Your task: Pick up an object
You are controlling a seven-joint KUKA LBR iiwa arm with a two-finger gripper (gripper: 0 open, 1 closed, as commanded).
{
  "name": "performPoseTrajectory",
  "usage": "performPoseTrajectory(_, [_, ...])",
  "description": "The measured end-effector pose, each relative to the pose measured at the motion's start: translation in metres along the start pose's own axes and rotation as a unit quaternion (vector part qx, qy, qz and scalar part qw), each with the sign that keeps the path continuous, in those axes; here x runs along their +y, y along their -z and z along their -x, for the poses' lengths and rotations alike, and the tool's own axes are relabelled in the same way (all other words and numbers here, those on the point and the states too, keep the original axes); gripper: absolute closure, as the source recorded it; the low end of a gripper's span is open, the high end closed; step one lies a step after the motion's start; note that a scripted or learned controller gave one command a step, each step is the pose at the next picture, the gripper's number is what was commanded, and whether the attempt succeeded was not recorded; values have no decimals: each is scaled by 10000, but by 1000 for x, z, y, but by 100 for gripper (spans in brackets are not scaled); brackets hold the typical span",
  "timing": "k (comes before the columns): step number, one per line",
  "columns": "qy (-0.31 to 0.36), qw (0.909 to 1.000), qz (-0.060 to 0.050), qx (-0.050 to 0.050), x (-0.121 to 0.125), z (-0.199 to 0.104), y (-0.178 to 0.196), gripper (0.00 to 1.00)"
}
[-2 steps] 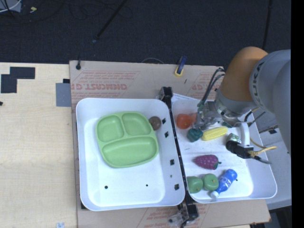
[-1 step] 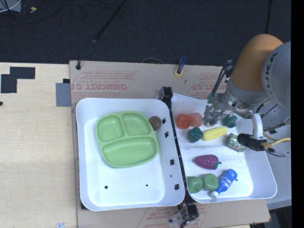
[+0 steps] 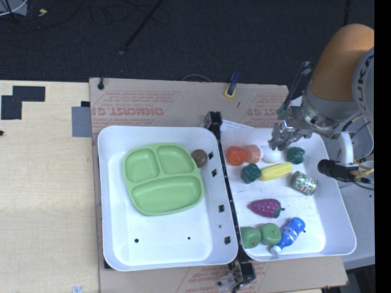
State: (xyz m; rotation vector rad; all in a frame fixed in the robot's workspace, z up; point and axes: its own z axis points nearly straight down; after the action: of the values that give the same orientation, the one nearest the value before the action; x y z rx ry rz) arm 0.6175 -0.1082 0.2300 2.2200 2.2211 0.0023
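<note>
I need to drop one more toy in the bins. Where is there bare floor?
Left bin: wide bare floor below the green divided tray. Right bin: a bare strip right of the grapes and blue bottle. Crowded near the claw, around the corn.

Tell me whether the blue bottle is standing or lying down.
Lying down: the blue plastic bottle with a white cap rests on its side in the right white bin, cap pointing lower left.

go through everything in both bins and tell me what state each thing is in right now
gripper: low over right bin's far side, fingers unclear
green divided tray: flat, right way up
blue bottle: lying down
small can: on its side
corn cob: lying flat
purple grapes: lying loose
</note>
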Motion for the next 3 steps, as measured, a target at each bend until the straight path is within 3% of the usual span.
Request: performPoseTrajectory(3, [10, 10000, -36, 4, -53, -143, -3, 100])
